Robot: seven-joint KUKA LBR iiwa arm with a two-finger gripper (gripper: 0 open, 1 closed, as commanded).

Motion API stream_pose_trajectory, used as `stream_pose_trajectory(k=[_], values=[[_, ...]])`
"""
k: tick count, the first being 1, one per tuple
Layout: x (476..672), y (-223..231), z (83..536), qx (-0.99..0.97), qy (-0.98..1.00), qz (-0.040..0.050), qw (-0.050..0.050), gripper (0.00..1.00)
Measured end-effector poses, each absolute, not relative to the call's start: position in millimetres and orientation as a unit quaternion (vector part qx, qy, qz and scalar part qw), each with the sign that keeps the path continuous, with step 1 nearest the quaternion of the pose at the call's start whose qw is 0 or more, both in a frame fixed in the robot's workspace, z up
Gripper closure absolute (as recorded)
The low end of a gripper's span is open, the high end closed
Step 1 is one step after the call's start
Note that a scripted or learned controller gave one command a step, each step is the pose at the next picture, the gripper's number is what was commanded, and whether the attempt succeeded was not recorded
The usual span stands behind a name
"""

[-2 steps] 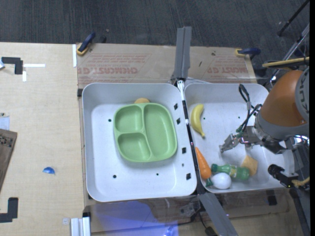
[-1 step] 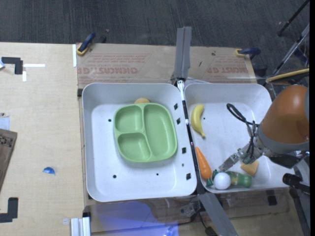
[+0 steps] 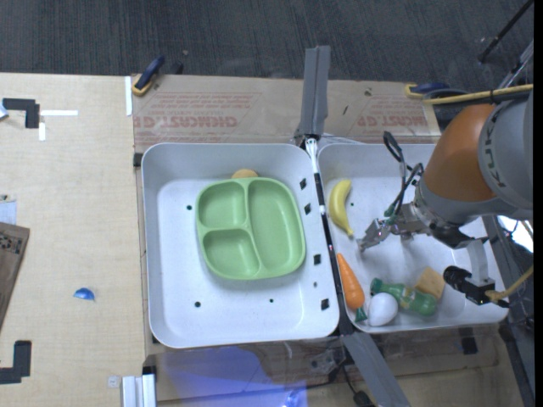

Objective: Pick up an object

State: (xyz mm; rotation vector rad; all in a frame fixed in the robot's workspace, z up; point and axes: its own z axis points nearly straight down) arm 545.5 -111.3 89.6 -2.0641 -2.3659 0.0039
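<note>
A: Where is the gripper (image 3: 371, 237)?

B: Low over the right bin (image 3: 386, 164), its fingers a little apart with nothing between them.

A: And things to pick?

B: The banana (image 3: 340, 207) lies just to the left of the fingertips, slightly above. The carrot (image 3: 349, 281) is below and left, by the bin wall. Below the gripper sit a white egg (image 3: 383, 309) and a green bottle (image 3: 410, 298), with a tan block (image 3: 431, 283) to their right.

A: The other bin?

B: Well left of the gripper, the left bin (image 3: 170, 253) holds a green divided plate (image 3: 251, 227).
</note>
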Motion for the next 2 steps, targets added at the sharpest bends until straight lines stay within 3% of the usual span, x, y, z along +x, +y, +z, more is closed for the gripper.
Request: stream_pose_trajectory(k=[1, 2], values=[[497.8, -149, 151, -0.624, -0.781, 0.0010, 0.001, 0.00], [496.0, -179, 191, -0.598, -0.802, 0.0007, 0.000, 0.00]])
